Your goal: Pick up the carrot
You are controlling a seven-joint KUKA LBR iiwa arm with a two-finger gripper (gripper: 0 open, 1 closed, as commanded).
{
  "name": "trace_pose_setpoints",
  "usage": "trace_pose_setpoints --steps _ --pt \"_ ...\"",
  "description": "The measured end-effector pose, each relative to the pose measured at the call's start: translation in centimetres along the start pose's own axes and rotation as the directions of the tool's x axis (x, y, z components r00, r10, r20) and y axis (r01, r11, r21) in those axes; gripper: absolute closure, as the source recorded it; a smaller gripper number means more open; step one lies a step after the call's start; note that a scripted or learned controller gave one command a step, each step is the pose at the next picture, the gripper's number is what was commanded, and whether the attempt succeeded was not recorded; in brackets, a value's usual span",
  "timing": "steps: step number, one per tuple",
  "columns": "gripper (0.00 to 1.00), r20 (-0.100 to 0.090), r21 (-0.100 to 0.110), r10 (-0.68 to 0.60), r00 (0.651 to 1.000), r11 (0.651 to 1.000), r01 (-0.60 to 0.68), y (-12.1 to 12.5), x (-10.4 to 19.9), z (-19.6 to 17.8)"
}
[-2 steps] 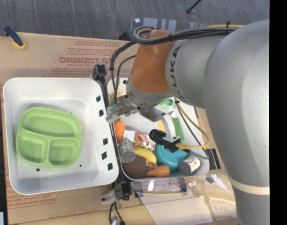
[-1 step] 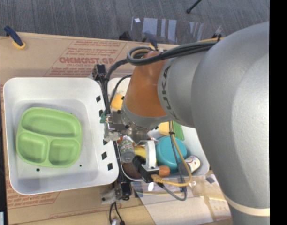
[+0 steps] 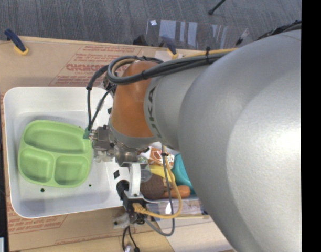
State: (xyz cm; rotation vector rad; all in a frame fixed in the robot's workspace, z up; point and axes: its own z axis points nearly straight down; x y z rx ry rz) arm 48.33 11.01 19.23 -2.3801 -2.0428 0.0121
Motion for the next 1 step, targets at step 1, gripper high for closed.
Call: trace_pose_setpoints --steps 1 --pt "1.00 -0.002 -0.002 0.121 0.993 0.993 -0.121 4.35 5.19 -7.55"
